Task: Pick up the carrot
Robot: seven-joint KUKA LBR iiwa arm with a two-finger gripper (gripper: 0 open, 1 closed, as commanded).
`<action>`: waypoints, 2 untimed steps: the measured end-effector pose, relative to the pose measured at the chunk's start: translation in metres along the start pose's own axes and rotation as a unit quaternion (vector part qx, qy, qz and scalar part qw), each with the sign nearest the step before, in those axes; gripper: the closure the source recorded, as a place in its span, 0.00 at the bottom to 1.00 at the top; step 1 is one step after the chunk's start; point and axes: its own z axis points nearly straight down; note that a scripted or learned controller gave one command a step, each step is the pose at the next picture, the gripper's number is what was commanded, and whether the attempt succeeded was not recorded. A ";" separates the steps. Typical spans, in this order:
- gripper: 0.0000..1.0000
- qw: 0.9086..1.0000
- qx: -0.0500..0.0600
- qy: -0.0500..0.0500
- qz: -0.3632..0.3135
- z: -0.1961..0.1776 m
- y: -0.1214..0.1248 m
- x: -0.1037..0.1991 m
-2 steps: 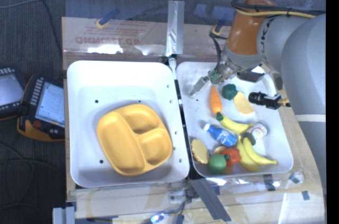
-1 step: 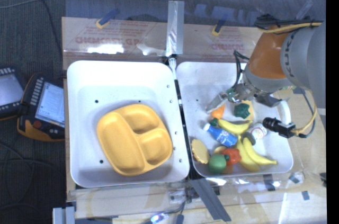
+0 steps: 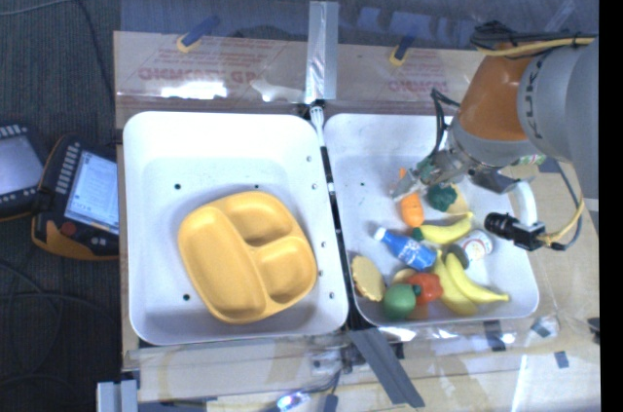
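The right bin [image 3: 336, 168] has open floor along its far and left portions. The carrot [image 3: 413, 208] is crowded: a banana [image 3: 448, 229] touches its near side, a dark green object [image 3: 443, 198] sits just beside it, and the gripper [image 3: 428, 172] overhangs its far side.

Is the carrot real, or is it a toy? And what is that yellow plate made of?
The carrot looks like toy plastic: flat, even orange with a slight shine, though the view is too small to be sure. The yellow plate looks like molded plastic too: one solid color, smooth rounded compartments and soft glossy highlights.
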 end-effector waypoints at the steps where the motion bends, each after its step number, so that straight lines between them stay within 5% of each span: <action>1: 0.00 1.000 0.000 0.000 0.000 0.000 0.000 0.000; 2: 1.00 1.000 0.001 0.001 0.000 -0.007 0.000 0.000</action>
